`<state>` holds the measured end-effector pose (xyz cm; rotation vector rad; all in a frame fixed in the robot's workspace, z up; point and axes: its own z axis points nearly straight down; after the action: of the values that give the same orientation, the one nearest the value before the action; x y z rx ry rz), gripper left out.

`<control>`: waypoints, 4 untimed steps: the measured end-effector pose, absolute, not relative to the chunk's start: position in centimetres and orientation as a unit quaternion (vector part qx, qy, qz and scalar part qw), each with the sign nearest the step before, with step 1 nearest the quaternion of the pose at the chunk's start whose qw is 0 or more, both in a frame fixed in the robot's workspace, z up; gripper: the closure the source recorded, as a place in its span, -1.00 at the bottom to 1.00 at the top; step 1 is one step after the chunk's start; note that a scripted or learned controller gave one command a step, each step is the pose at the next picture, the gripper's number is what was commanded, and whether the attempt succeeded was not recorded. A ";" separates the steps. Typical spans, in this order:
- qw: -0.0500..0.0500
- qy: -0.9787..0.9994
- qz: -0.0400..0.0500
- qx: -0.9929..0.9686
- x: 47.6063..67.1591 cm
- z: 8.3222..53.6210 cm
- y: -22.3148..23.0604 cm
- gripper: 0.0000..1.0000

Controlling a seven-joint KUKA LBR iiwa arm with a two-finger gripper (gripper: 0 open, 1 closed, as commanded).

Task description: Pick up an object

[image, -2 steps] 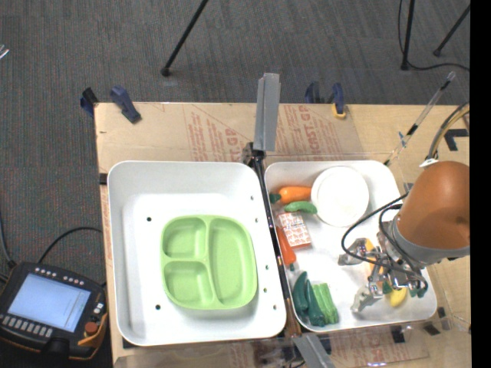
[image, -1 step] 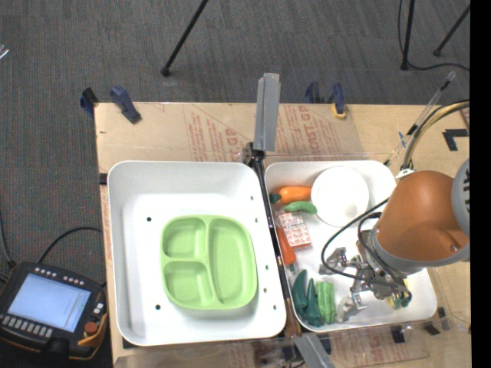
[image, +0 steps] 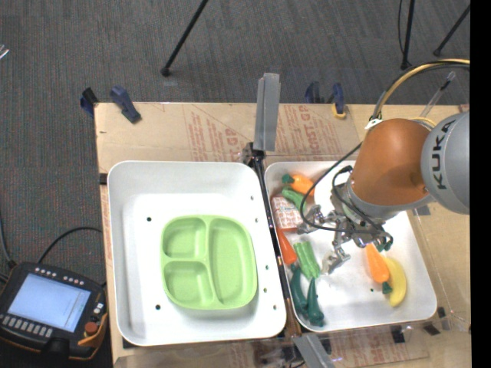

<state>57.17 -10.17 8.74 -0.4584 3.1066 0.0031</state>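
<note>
My gripper hangs low over the middle of the right bin, under the orange wrist band. Its metal fingers stand open with nothing between them. An orange carrot lies just right of the fingers, and a yellow banana lies beside it. Left of the gripper lie a light green pod, a dark green vegetable, a thin orange stick and a printed packet. Another orange and green piece rests at the bin's far left corner.
The left bin holds a light green divided plate. A grey upright post stands behind the bins' shared edge. Blue clamps grip the bench's back edge. A teach pendant lies on the floor at lower left.
</note>
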 end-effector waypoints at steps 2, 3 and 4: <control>0.000 0.991 0.001 -0.135 55.7 8.8 -11.9 -1.00; 0.000 0.976 0.001 -0.216 51.4 8.7 -15.1 -1.00; 0.000 0.967 0.001 -0.255 48.6 8.7 -16.6 -1.00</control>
<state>48.62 -16.59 8.67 -0.8009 3.0388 0.0046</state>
